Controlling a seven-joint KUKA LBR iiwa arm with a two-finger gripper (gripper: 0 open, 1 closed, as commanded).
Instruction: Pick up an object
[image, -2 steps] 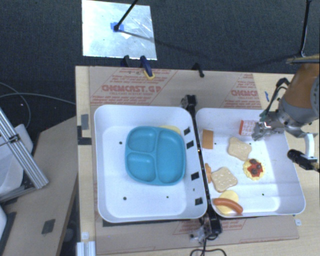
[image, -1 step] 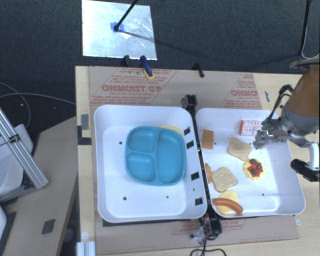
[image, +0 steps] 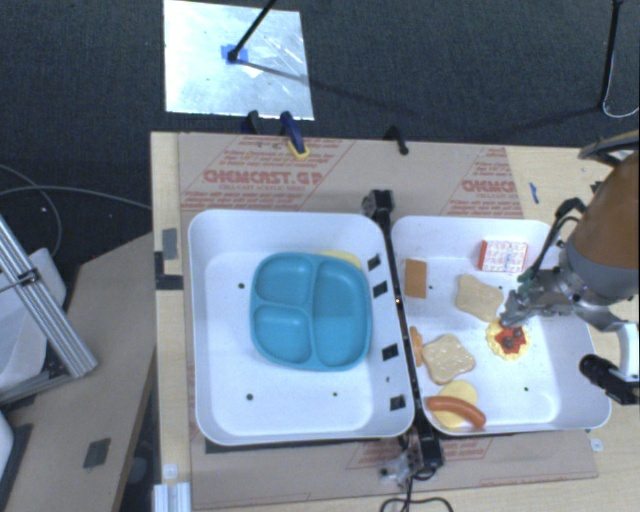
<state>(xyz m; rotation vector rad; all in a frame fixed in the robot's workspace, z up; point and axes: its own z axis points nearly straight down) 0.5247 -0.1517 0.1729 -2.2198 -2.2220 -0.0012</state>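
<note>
The jaws (image: 516, 318) hang low in the right bin (image: 570, 400), right over a small yellow piece topped with red (image: 509, 341); their opening cannot be told, nor whether anything sits between them. Toast slices (image: 447, 356) and a hot dog (image: 458, 410) lie nearby, a blue divided plate (image: 310, 309) in the left bin (image: 225, 400). The flat piece could slide or slip out, judging by its thinness. The arm's body hides the bin's right side.
</note>
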